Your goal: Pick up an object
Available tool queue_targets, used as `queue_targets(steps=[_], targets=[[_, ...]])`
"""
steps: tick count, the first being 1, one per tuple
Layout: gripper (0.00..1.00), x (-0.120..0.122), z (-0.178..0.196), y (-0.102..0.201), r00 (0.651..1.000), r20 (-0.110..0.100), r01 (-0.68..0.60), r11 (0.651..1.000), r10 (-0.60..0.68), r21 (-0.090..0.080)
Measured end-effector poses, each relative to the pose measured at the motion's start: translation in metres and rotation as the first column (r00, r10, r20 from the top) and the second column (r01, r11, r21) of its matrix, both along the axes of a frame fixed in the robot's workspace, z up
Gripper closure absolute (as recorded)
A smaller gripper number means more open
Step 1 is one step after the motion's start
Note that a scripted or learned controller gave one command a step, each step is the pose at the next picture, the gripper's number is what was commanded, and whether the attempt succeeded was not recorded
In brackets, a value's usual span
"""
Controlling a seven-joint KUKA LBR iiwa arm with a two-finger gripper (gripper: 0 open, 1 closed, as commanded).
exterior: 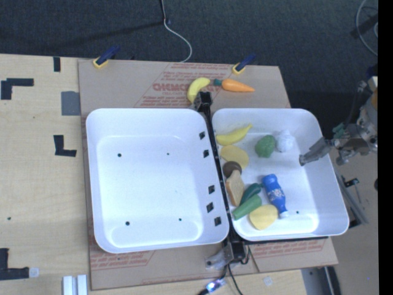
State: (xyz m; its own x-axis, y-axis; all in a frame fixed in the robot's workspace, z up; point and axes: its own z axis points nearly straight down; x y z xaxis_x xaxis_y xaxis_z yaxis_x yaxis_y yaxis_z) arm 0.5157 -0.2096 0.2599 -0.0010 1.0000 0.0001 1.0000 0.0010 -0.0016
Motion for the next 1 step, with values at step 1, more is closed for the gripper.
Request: queue_targets(steps=[1], targets=[[0.0,0.0455,-0.184,0.0208,1.0,-0.002,-0.003,1.0,0.003,0.0]])
